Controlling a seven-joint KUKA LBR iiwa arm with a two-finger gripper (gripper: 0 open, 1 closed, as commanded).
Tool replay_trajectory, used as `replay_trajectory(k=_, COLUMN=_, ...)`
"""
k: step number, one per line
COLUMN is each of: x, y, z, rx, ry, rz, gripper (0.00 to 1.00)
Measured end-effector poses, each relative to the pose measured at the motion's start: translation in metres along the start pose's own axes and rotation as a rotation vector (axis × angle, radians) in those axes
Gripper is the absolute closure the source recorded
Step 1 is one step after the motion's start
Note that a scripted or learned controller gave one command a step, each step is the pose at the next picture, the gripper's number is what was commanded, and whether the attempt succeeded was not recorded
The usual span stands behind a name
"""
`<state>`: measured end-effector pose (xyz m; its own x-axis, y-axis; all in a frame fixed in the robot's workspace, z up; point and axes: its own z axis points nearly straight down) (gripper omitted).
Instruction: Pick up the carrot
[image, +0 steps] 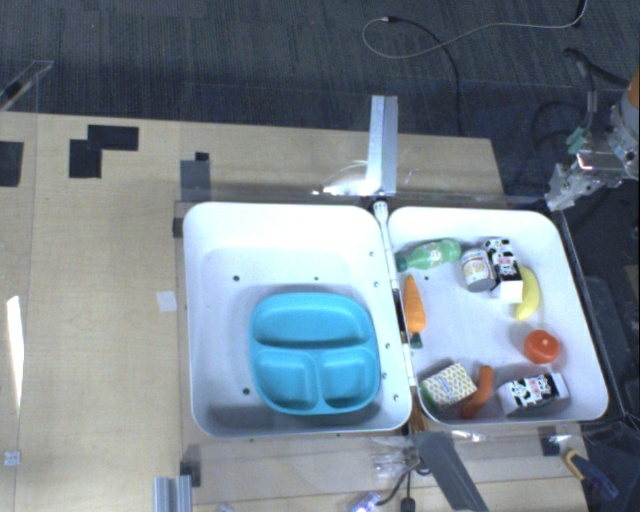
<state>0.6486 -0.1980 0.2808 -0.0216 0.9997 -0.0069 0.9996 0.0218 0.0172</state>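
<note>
Overhead, two white bins sit side by side on a wooden surface (90, 330). The carrot (413, 304) lies untouched in the right bin (585, 330), against the divider wall, just below a green item (428, 254). The gripper (600, 160) (partly cut off) hangs beyond that bin's far right corner; whether its jaws are open cannot be told. Reaching, grasping and lifting all remain.

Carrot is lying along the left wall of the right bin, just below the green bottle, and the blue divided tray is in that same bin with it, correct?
Not quite. The carrot does lie along the left wall of the right bin, just below the green bottle, but the blue divided tray sits in the left bin, not the right one. The camera view shows this.
</note>
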Motion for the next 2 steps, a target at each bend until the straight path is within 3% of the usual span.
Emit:
replay_trajectory(k=1, x=0.001, y=0.002, z=-0.013, rx=-0.007, ry=-0.003, rz=-0.008, gripper=1.0)
replay_trajectory(k=2, x=0.023, y=0.023, z=-0.031, rx=0.008, ry=0.005, rz=-0.201, gripper=1.0)
